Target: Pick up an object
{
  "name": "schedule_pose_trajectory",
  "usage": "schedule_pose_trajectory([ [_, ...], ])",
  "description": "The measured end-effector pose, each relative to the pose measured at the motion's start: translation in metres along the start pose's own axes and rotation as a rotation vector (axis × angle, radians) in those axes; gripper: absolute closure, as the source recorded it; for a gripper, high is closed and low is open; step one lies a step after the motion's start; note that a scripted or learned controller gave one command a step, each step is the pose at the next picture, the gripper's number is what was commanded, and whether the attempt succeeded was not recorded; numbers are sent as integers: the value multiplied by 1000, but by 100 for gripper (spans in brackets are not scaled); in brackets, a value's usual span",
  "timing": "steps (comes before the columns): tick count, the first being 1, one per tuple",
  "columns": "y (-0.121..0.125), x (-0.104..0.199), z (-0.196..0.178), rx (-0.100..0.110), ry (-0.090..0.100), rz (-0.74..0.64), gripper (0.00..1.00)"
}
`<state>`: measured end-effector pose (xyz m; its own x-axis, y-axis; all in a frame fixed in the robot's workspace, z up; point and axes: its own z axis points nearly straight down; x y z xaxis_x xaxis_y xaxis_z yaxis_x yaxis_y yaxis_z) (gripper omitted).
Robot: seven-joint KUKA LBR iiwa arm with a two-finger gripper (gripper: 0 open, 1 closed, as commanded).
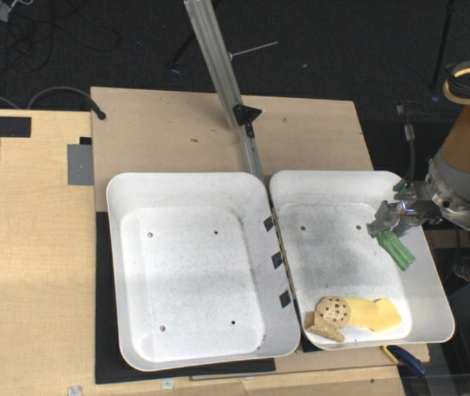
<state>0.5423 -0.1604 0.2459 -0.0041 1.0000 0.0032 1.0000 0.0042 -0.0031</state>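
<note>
Green object (398,251): right part of right bin (326,190), under the gripper.
Gripper (381,226): just above green object; opening and grip impossible to tell.
Yellow piece (378,313), tan ball (331,310): lower edge of right bin.

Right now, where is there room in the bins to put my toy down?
The left bin has a bare floor from wall to wall. In the right bin, the middle is free. It is crowded at the near edge by the holey ball and yellow thing, and at the right by the tool and green thing.
</note>
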Motion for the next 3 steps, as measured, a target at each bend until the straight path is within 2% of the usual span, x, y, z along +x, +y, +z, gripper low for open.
schedule_pose_trajectory([
  [3, -11, 152, 29, 3, 0, 0, 100],
])
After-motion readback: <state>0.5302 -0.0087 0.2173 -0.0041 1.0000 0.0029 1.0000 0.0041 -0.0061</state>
